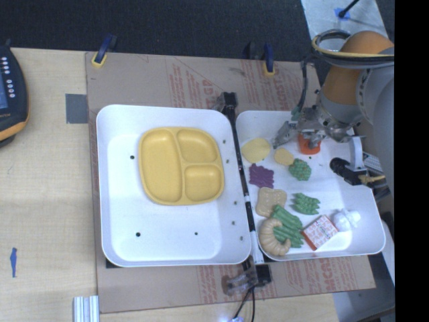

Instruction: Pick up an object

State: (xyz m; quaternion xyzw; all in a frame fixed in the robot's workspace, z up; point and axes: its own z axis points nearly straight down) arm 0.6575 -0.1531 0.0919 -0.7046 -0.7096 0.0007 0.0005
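Orange object (309, 144), small and reddish-orange, sits at the back of the right bin (365, 243), directly under the hand (303, 134). The hand hangs low over it, metal parts splayed to either side; whether it is spread or closed I cannot tell at this angle, and nothing is visibly gripped.

Layout notes:
- Right bin carries all the loose items, which reads as the pick source: pale yellow disc (255, 150), small yellow piece (284, 156), green broccoli-like piece (300, 170), purple piece (261, 176), tan bread-like piece (271, 200), green leafy piece (305, 203), green beans (288, 224), croissant-like pastry (272, 239), red-and-white carton (320, 232), white bottle-like item (346, 218).
- Left bin (120, 240) bears only a yellow divided plate (181, 164), roughly centred (likely the drop side).
- Both bins rest on a cardboard sheet (167, 76) clamped to the tabletop (40, 206), presumably to keep them from sliding.

Judgement: the orange object is the nearest candidate, just beneath the hand, with the small yellow piece and broccoli-like piece close by on the bin-centre side. Crowding there could spoil a grasp.
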